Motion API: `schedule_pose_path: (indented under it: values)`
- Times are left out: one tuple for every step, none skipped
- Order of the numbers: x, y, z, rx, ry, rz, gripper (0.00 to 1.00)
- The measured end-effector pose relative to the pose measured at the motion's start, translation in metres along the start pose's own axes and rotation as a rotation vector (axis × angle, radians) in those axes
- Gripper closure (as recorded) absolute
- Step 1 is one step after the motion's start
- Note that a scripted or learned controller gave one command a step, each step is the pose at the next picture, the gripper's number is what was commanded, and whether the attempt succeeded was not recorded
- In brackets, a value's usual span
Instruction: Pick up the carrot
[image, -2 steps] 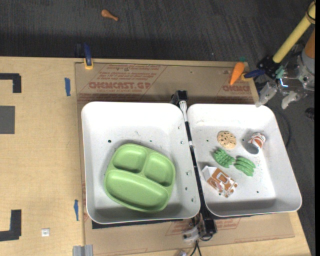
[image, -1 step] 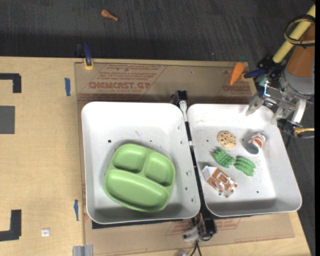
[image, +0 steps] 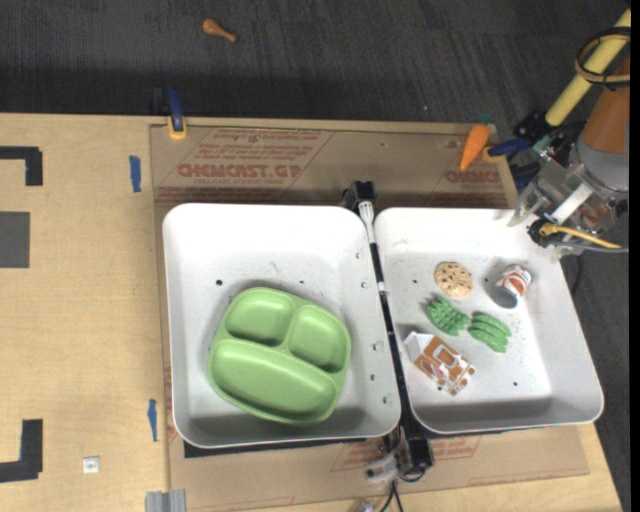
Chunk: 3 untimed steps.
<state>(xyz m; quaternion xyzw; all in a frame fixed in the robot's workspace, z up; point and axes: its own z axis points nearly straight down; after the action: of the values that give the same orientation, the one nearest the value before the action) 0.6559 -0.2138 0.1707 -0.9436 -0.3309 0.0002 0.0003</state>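
Orange against brown board: the carrot (image: 474, 146) lies outside both bins, on the cardboard sheet (image: 255, 160) beyond the far rim of the right bin (image: 575, 385), near its far right corner, tilted with its green top up by a blue clamp (image: 505, 147). It sits well apart from the things in that bin, so I judge a reach for it must go over the rim rather than into the tray. My pincer (image: 556, 212) hangs at the bin's far right corner, near the carrot but not touching it; how wide it stands I cannot tell from here, and I see nothing in it. In the right bin lie a cookie (image: 453, 279), two green pieces (image: 468, 324), a small can (image: 511, 284) and a wrapped packet (image: 441, 364). The left bin (image: 190, 300) holds a green divided plate (image: 280, 352). The bench is pale wood with black tape marks (image: 24, 165); beyond it, dark floor with a small orange scrap (image: 217, 30).
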Motion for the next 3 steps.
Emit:
schedule_pose_path:
  values:
    - [0.0, 0.0, 0.0, 0.0, -0.001, 0.0, 0.0]
    - [0.0, 0.0, 0.0, 0.0, -0.001, 0.001, 0.0]
    - [-0.006, 0.004, 0.032, 0.007, -0.001, 0.31, 0.0]
